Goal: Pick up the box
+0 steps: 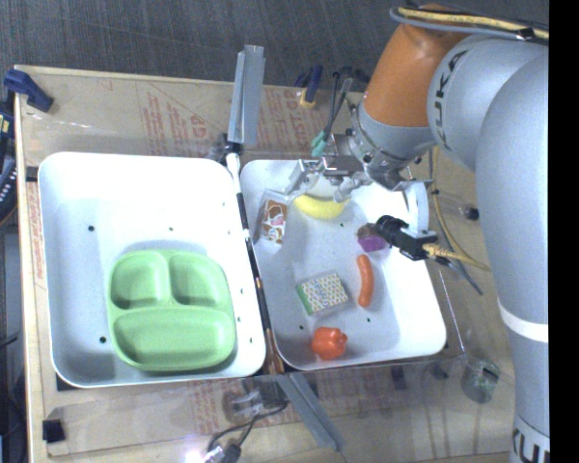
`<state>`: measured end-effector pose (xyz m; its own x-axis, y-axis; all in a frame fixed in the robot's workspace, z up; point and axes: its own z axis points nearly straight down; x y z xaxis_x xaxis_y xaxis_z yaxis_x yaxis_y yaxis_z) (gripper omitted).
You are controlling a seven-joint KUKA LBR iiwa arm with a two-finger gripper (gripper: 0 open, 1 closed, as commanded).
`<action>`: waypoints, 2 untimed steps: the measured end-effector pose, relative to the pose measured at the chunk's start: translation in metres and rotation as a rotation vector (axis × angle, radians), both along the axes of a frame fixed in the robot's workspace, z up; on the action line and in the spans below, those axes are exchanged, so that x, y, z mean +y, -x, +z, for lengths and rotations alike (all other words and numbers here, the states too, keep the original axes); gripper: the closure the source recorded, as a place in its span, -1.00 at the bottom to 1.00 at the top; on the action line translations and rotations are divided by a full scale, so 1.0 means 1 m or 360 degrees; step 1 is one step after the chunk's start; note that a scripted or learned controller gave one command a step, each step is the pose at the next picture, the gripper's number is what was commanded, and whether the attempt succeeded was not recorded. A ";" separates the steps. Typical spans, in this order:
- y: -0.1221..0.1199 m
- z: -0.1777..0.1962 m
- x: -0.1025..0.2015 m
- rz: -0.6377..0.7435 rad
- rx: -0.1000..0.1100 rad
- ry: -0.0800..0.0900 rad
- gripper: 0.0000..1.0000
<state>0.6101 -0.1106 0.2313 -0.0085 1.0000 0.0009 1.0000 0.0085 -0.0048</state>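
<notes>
A: Camera view, item one: the box [274, 220], small and printed, standing in the right bin [420, 340] hard against its left wall, near the far corner.

B: Item two: the gripper [320, 174], at the far end of that same bin, to the right of the box and apart from it. We cannot tell whether its jaws are apart or together; nothing shows between them.

A: Item three: a yellow banana [320, 205], just right of the box, directly under the gripper. We judge it the main hazard: a descent here would meet the fruit, not the box.

B: So for the step in hand, we would shift left until centred over the box, turn the jaws so neither pad fouls the bin wall, then descend.

A: Other contents, nearer than the box: a patterned sponge [322, 292], an orange sausage [366, 281], a red pepper [329, 341].

B: Left of the box, past the wall: the left bin [77, 201], holding a green divided tray [171, 310].

A: Surface: a wooden bench [154, 104] under both bins, clamps at its edges, dark floor beyond
</notes>
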 end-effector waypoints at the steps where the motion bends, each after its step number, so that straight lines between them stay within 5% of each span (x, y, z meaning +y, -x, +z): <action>1: 0.056 -0.054 -0.045 0.0248 -0.0003 0.0000 -1.00; 2: 0.095 -0.136 -0.059 0.0335 -0.0015 0.0003 -1.00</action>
<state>0.5146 -0.1696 0.0952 -0.2173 0.9761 -0.0019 0.9761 0.2173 0.0043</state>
